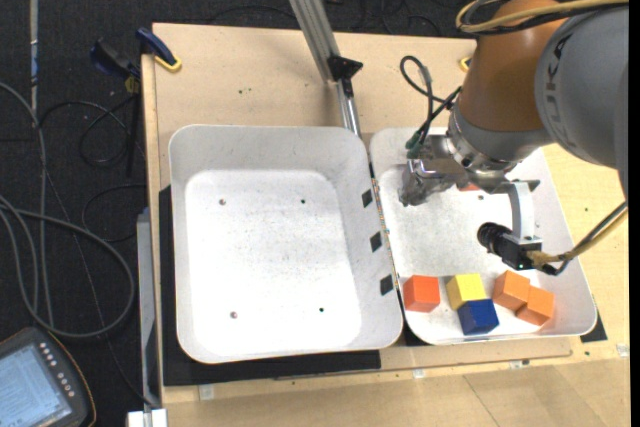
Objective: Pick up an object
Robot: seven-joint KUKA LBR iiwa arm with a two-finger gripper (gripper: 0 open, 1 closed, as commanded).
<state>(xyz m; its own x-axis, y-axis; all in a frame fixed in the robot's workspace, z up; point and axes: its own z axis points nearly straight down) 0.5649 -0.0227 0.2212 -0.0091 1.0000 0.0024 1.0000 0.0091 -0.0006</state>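
My gripper hangs over the upper left part of the right bin, close to its left wall, below the orange wrist band. Several blocks lie along this bin's front edge, well clear of the gripper: an orange block, a yellow block, a blue block, and two more orange blocks side by side at the right. A sliver of something orange-red peeks out under the wrist. Nothing shows in the gripper.
The left bin sits beside the right one, sharing a raised rim with black clips. A slanted metal pole ends at a bracket behind the bins. A blue and yellow clamp rests at the bench's far left corner.
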